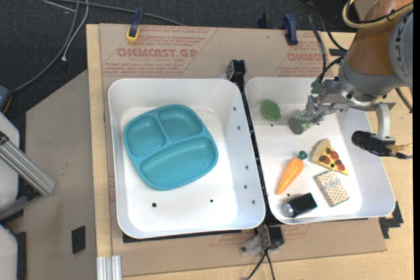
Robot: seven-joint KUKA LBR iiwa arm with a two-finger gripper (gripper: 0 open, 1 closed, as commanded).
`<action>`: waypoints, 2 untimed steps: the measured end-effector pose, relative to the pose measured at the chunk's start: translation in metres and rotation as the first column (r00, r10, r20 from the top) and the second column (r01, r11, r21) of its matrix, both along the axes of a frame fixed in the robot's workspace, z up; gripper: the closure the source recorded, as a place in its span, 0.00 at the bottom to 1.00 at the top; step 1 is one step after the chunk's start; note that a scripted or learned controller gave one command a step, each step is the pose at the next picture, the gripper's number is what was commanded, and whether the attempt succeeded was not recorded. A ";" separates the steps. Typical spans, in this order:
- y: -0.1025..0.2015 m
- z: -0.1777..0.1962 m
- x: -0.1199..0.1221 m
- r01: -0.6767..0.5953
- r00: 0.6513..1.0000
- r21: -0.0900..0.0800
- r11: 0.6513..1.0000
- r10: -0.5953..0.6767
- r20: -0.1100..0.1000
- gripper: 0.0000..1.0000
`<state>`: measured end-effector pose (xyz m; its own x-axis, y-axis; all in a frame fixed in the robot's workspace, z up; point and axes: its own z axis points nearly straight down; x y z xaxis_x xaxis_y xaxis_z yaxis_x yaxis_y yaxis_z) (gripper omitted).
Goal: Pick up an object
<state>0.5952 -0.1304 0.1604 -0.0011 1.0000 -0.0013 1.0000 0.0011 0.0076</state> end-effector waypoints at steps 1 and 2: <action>0.000 0.053 0.001 -0.001 1.000 0.000 1.000 0.001 -0.002 1.00; 0.050 0.046 -0.022 -0.003 1.000 0.004 1.000 0.003 -0.011 1.00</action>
<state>0.5734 -0.0804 0.2060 -0.0037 1.0000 0.0027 1.0000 0.0037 -0.0036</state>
